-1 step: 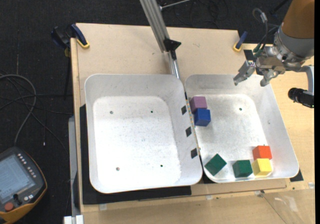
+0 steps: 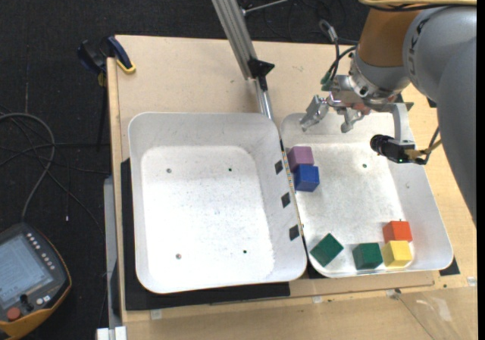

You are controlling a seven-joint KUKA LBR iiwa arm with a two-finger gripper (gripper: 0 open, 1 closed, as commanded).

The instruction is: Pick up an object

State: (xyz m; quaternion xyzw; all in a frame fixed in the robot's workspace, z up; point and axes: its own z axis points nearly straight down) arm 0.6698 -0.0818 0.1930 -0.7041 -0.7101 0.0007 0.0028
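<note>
My gripper hangs over the far rim of the right bin, open, with nothing between its fingers. Just below it and to the left, a purple cube and a blue cube touch each other against the bin's left wall. Along the near edge lie a dark green cube, a green cube, a yellow cube and an orange cube; the last three sit bunched in the near right corner.
The left bin lies beside the right one, their rims overlapping. A slanted metal pole crosses the bench's far side and ends between the bins. A black fitting hangs off the wrist. A clamp grips the far-left corner.
</note>
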